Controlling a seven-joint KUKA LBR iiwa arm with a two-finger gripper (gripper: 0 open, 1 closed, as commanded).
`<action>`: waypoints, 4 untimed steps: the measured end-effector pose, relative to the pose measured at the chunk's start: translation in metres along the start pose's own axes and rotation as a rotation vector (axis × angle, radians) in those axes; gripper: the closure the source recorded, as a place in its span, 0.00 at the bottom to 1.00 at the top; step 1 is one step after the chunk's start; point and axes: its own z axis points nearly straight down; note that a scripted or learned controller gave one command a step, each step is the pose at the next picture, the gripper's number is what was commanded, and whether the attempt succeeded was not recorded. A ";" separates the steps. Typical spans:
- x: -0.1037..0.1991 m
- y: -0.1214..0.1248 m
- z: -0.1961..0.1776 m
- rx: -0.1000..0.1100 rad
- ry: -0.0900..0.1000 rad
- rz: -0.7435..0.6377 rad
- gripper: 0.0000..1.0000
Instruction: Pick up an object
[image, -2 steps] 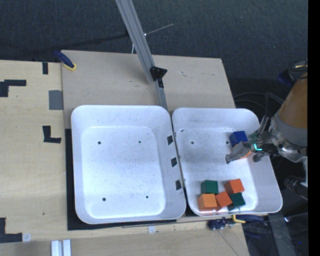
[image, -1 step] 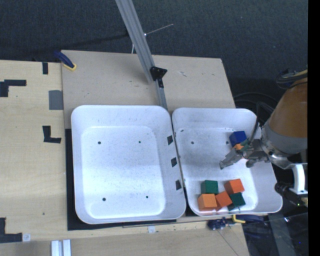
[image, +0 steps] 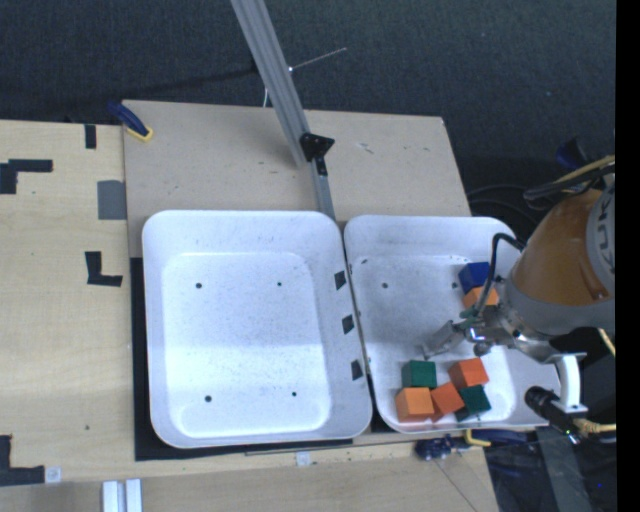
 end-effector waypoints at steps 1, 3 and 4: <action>0.000 0.000 0.040 -0.008 -0.003 0.000 0.00; 0.007 0.001 -0.013 -0.010 -0.002 -0.001 1.00; 0.009 0.003 -0.055 -0.012 -0.003 -0.001 1.00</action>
